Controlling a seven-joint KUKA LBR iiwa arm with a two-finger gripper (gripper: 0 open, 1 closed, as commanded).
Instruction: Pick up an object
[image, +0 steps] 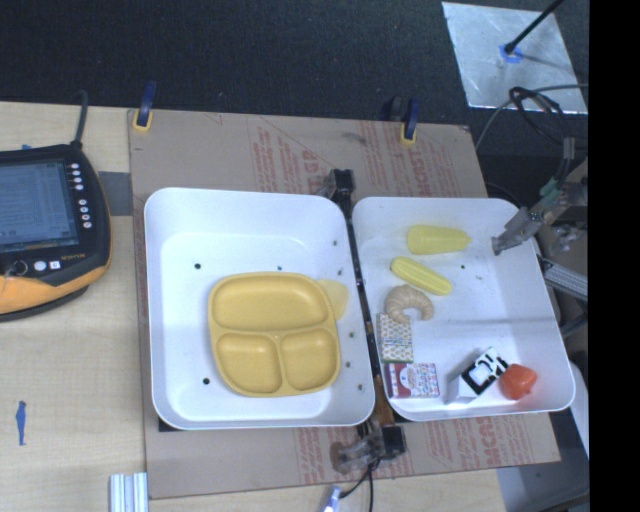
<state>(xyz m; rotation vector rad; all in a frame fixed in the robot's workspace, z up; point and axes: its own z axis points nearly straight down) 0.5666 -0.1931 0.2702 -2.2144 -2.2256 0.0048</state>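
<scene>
The pale wooden tabletop (70, 380) carries a brown cardboard sheet (300, 150) at the frame's centre, bearing two shallow white bins, left (170, 300) and right (500, 215), touching side by side. An orange-rimmed handheld control tablet (45, 225) lies at left.

At the right rim of the right-hand shallow white bin (556, 320) the small grey gripper (503, 240) is too tiny to read its fingers, the grey arm (560, 200) runs off the edge, and the yellow divided plastic tray (273, 332) half-hides a pale yellow piece (337, 297).
</scene>
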